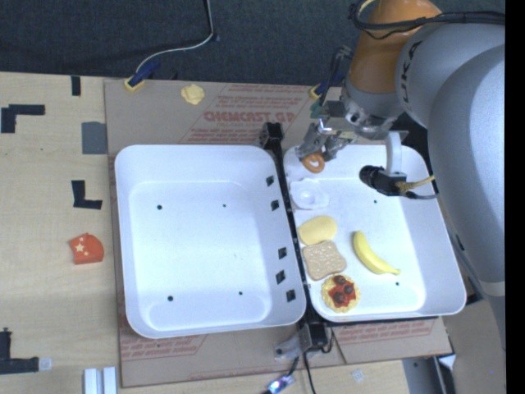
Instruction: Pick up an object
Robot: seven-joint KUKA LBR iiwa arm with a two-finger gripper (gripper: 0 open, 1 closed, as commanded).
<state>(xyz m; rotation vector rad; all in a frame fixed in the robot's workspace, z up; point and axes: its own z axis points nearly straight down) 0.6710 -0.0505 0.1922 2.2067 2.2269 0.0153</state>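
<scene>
Hanging over the far corner of the right bin (pixel 426 298), near its 11 o'clock side, the tool (pixel 316 150) has a small orange-brown ring (pixel 312 164) at its fingertips. The ring seems to sit between the fingers, closed on it and lifted a little above the bin floor, but the grip looks shallow and only at the tips.

From here the main risk, in my judgement, is that the ring slips out when the arm moves, because so little of it is pinched. It would drop back near the white round piece (pixel 307 195) just below it, at 6 o'clock.

The tool is also close to the wall between the two bins, so a sideways move could knock it. The banana (pixel 373 254), the toast (pixel 324 258) and the other food lie well apart, toward 5 o'clock.
</scene>
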